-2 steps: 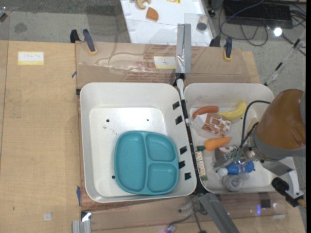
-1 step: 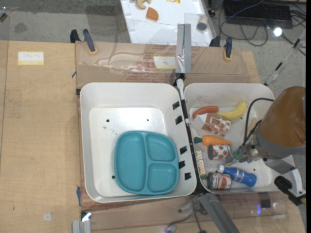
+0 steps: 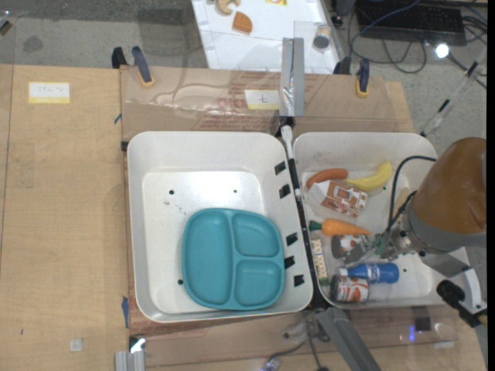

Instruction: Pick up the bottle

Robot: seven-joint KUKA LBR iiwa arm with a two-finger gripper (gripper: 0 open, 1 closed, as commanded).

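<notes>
The bottle is blue with a white cap and lies on its side near the front of the right bin. My gripper hangs low in that bin, just behind and above the bottle and close to a small dark can. The grey arm with its orange band comes in from the right and covers the bin's right side. Nothing shows in the gripper's grasp.
The right bin also holds an orange carrot, a sausage, a banana, a flat printed packet and a red-and-white can right in front of the bottle. The left bin bears a teal divided plate.
</notes>
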